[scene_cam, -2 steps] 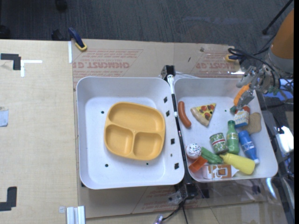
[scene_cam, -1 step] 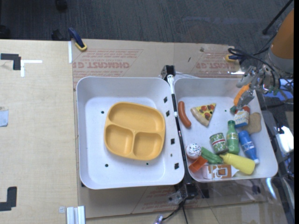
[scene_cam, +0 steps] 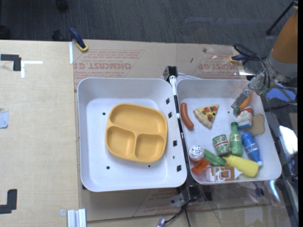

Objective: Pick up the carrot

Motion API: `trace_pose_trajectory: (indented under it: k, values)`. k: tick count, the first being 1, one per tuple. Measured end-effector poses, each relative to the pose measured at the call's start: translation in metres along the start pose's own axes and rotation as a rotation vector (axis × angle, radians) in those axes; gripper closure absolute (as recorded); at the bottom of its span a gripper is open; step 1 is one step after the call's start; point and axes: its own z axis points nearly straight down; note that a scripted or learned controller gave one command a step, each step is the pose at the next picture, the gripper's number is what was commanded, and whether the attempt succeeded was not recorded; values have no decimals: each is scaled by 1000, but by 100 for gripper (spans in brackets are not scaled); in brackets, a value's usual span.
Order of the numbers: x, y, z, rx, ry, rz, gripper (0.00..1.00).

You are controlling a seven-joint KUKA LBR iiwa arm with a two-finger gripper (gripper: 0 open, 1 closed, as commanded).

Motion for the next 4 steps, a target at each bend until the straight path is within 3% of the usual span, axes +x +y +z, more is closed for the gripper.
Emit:
trace_pose_trajectory:
  k: [1,2,3,4]
  values:
    - [0,2,58,1,1,0,0]
    - [-2,4,46,-1,-7,-4,100]
    - [97,3,-8,-1,2,-57,100]
    - [141,-44,50,-1,3,-209,100]
